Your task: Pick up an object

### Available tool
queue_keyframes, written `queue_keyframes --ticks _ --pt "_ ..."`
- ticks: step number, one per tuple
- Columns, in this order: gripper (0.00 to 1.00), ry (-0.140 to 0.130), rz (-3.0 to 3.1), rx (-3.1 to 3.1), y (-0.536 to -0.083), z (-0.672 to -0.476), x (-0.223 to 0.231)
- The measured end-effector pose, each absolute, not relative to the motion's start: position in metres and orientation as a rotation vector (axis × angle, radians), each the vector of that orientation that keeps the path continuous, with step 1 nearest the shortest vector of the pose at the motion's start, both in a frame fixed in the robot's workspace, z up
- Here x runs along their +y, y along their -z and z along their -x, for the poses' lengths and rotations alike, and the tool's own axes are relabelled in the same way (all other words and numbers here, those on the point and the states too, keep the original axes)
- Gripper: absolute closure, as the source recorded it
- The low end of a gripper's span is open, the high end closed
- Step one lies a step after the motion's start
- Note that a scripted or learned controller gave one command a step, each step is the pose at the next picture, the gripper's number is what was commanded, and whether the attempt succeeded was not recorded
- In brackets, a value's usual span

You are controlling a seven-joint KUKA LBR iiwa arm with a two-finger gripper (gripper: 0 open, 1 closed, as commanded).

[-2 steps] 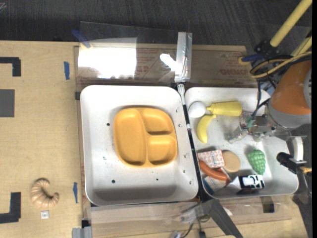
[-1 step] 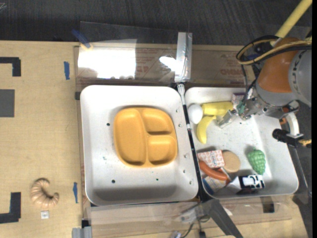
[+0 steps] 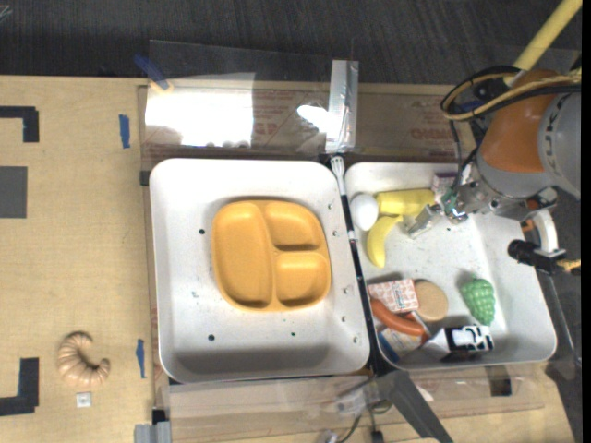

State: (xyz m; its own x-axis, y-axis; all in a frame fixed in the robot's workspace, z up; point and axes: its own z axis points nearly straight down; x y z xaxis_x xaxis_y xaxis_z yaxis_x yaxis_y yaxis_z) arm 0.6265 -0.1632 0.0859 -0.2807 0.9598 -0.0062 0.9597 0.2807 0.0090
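Note:
The right bin (image 3: 517, 275) holds several items: a yellow banana (image 3: 378, 240), a white egg (image 3: 365, 211), a yellow block (image 3: 404, 201), a red-and-white packet (image 3: 394, 293), a round tan disc (image 3: 430, 299), a red sausage (image 3: 399, 321), a green bumpy piece (image 3: 478, 300) and a small black-and-white item (image 3: 469, 339). My gripper (image 3: 423, 220) hangs low over the bin's back part, just right of the banana's upper end and below the yellow block. Nothing shows in its grasp.
The left bin (image 3: 175, 247) bears an orange divided plate (image 3: 271, 252). A tan curled toy (image 3: 82, 359) lies on the bench at the far left. The arm's orange band (image 3: 512, 141) and cables crowd the right bin's back right corner.

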Motion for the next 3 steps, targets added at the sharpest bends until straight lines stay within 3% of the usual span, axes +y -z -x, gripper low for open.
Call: queue_keyframes --ticks 3 --pt "0.00 -0.005 -1.878 2.506 -0.0859 -0.6265 -0.1632"
